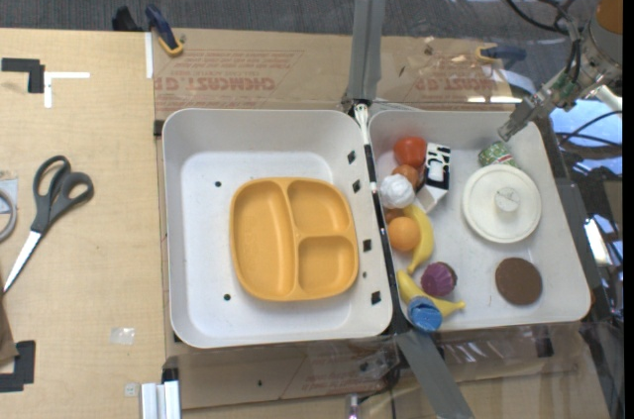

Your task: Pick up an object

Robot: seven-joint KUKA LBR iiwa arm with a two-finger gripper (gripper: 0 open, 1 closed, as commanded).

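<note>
while the gripper [508, 132] hangs over the right bin [567, 239] at its far edge, just beside a small green object [493, 154], whether its jaws are spread or pressed together cannot be told. nothing looks held. the green piece lies near the white lid [503, 201], so a good grasp likely means descending straight, centred on it, clear of the lid and bin wall.

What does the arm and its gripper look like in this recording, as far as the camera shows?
At the upper right, an orange-banded arm section leads to a slim grey metal gripper ending in a narrow tip. Black cables loop beside it, with small green and white fittings near the wrist.
</note>
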